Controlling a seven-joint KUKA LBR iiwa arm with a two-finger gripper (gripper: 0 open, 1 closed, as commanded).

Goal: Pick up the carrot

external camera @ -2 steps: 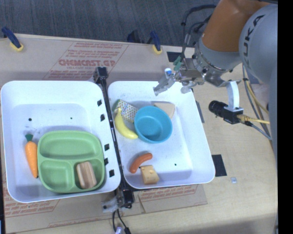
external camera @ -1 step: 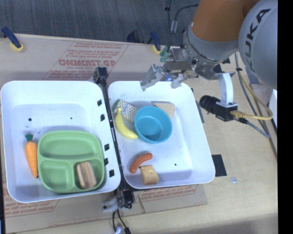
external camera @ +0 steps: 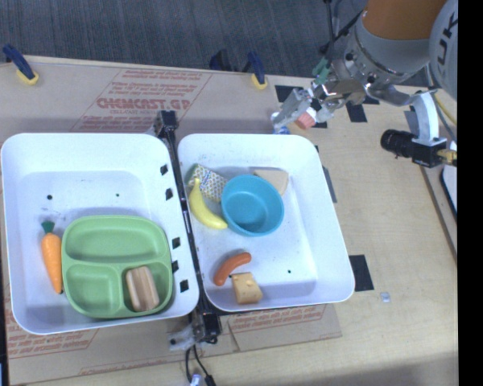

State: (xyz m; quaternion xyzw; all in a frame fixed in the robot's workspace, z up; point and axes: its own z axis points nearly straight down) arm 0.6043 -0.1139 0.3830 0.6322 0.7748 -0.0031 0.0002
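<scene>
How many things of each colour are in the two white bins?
Orange: 2, carrot and sausage
Yellow: 1, banana
Blue: 1, bowl
Green: 1, divided plate
Tan: 3, bread roll, cheese cube, wedge
Patterned: 1, packet
Total: 9

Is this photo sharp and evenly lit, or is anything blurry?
In the camera view, light is soft and even, with faint shadows inside the bins; the carrot and green tray look crisp, while the claw at upper right is slightly blurred.

Arm cut off at the top edge — beige wedge half hidden behind blue bowl.
</scene>
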